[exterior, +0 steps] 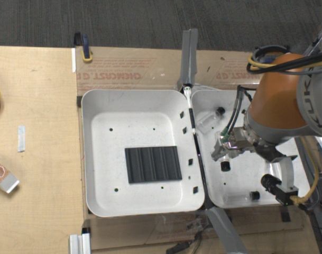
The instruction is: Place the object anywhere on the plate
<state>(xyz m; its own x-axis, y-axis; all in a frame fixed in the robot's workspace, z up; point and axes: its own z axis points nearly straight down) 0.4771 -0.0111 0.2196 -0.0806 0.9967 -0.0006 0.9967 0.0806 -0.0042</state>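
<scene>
Now the grey arm w/ orange band (277, 97) hangs over the right shallow white bin (245, 197). Can't tell the jaws' state. Dark ribbed rectangular plate (153, 164) sits in the left white bin (97, 142). Small clear object (205, 121) lies near the divider; I'd approach straight down, centred.

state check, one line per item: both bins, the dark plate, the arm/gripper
Dark grey ribbed rectangular plate: flat in the left white bin, nothing on it.
Right white bin: small dark bits on its floor, arm above it.
Grey and orange arm's gripper: low over the right bin; grasp can't be judged.
</scene>
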